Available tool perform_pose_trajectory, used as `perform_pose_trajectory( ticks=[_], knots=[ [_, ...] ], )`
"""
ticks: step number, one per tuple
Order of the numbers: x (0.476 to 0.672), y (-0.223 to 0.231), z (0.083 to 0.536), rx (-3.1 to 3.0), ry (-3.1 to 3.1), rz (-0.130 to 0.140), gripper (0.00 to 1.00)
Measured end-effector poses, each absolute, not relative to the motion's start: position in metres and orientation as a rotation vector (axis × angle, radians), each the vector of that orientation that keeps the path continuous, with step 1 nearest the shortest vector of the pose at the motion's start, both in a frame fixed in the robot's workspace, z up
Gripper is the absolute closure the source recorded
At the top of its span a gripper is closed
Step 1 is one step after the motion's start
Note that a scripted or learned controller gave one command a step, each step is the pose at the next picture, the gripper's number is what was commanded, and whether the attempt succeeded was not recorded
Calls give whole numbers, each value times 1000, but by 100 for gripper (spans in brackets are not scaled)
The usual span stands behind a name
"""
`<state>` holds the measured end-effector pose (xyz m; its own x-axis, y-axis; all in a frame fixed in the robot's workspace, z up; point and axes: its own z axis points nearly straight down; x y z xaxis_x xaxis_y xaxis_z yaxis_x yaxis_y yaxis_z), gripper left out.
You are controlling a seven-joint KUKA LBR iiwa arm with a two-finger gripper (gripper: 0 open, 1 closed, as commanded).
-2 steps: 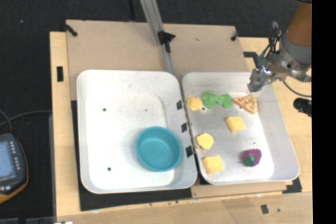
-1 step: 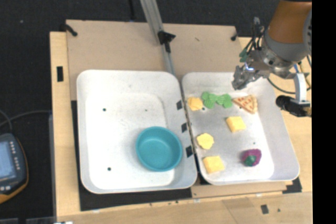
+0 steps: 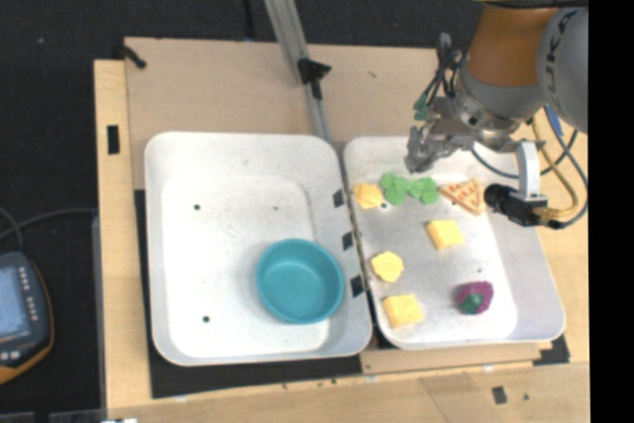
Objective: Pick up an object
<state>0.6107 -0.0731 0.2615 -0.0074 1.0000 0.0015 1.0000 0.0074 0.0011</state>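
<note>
Gripper (image 3: 424,157) poised over far edge of right bin (image 3: 525,312), just above green toy (image 3: 408,189); jaw state cannot be told. Pizza slice (image 3: 462,195), yellow pieces (image 3: 445,234) and purple toy (image 3: 475,297) alongside; blue bowl (image 3: 299,280) in left bin (image 3: 198,173).

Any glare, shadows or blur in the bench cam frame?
Camera view: even light, soft shadow under the blue bowl; white bins bright but their speckles still readable; food pieces slightly soft; the hand is dark and low-contrast, fingers hard to resolve; floor nearly black.
</note>
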Motion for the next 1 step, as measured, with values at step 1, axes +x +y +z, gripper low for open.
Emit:
perform_pose_trajectory(
  ticks=[1],
  knots=[
    [615, -15, 248, -2212, -2228, 1, 100]
  ],
)
